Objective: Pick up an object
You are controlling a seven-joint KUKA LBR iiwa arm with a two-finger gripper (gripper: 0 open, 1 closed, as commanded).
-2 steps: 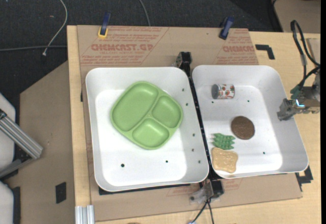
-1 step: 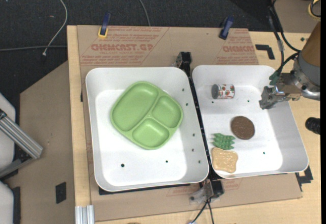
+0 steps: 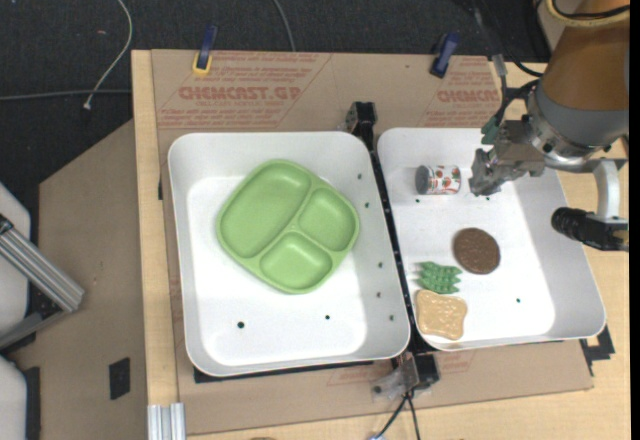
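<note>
The right bin (image 3: 530,313) holds a small red-and-white can (image 3: 439,179) lying on its side near the back. In front of it sit a round brown cookie (image 3: 477,251), a green leafy toy (image 3: 438,277) and a tan waffle-like piece (image 3: 441,315). My gripper (image 3: 484,175) hangs over the back of the right bin, just right of the can and apart from it. Nothing shows between its fingers.
The left bin (image 3: 200,328) holds a green three-compartment plate (image 3: 288,225). A black divider clamp (image 3: 361,117) sits between the bins at the back. Blue clips (image 3: 206,47) hold the cardboard base. The arm's grey and orange body (image 3: 590,58) looms over the right bin's back right.
</note>
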